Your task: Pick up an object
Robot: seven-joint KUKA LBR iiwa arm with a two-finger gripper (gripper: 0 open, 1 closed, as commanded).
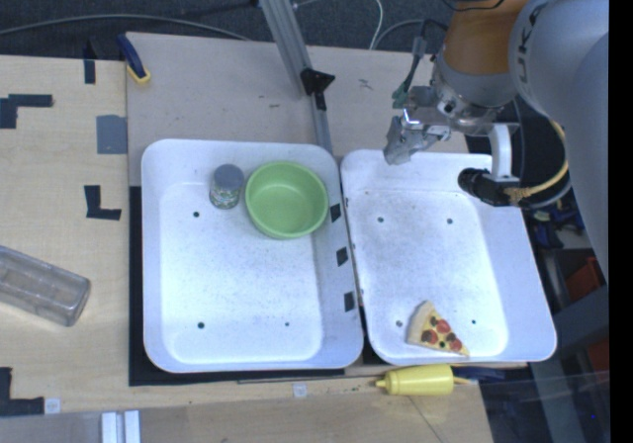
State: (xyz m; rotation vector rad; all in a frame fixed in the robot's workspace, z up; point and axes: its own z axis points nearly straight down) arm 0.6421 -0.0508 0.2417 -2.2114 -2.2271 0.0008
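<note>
the likeliest thing to pick is the pizza slice (434, 328), a small toy wedge lying flat in the right bin (514, 263), near that bin's front edge and well apart from the gripper (400, 147), which hangs above the bin's far left corner. judging by its look it is a light, stiff plastic piece, not fragile, but thin and low against the bin floor, so the hold would probably have to come from straight above, pinching across the narrower part of the wedge between its two slanting sides; the smooth plastic may slide away on the slick white floor if one side is touched first. it looks tan along the crust edge, with an orange-yellow top dotted with dark red rounds, its point aimed toward the far end of the bin. whether the gripper is spread or closed i cannot tell from this slant, and nothing is seen in it. the left bin (168, 263) offers other choices: a green bowl (286, 198) sitting upright near the far edge, likely light and rigid with a thin rim that could be pinched, and a small grey-capped jar (226, 186) just beside the bowl on its left, apparently round and possibly slippery. a yellow bottle (419, 381) lies on its side on the surface just in front of the right bin, and a clear plastic tube (38, 285) rests on the surface well to the left.
</note>
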